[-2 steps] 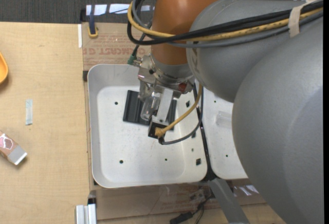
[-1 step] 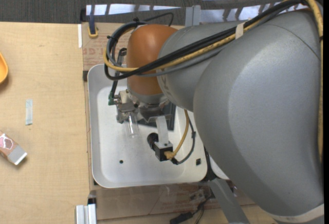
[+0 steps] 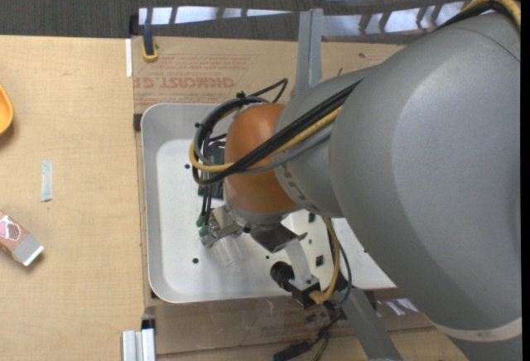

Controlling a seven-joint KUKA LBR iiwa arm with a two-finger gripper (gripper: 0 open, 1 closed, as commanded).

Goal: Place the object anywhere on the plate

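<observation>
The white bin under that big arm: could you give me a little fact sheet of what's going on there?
bin: white bin, shallow, on a brown bench
arm: grey arm with an orange band, reaching over the bin from the right
gripper: gripper low over the bin floor
held item: cannot tell
off to the left: small wrapped bar lying on the bench

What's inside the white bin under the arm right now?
The shallow white bin shows bare floor along its left side with a few small dark specks. The grey arm with the orange band hangs over its middle and right, covering whatever lies beneath, including any plate or object.
</observation>
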